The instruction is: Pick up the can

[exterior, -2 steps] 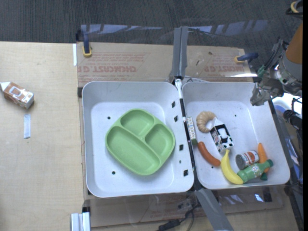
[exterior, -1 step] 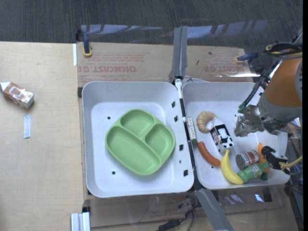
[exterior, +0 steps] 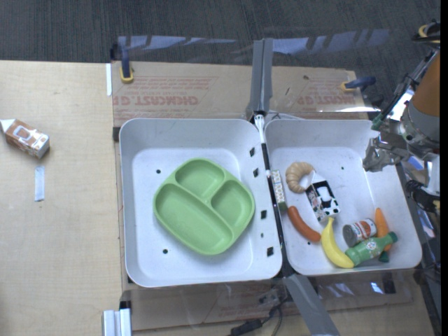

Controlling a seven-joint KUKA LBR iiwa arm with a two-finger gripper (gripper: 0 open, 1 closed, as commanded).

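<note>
The can (exterior: 360, 230), small with a red and white label, lies on its side near the front right of the right bin (exterior: 350, 140). It rests against a green bottle (exterior: 371, 249) and the tip of a banana (exterior: 334, 246). My gripper (exterior: 380, 157) hangs over the right bin's far right edge, well behind the can and apart from it. Nothing shows in its grasp.
An orange carrot (exterior: 381, 223), a sausage (exterior: 304, 224), a black and white carton (exterior: 323, 199) and a croissant (exterior: 299, 176) also lie in the right bin. The left bin (exterior: 140, 138) holds a green divided plate (exterior: 204, 206). A small box (exterior: 26, 138) sits on the bench far left.
</note>
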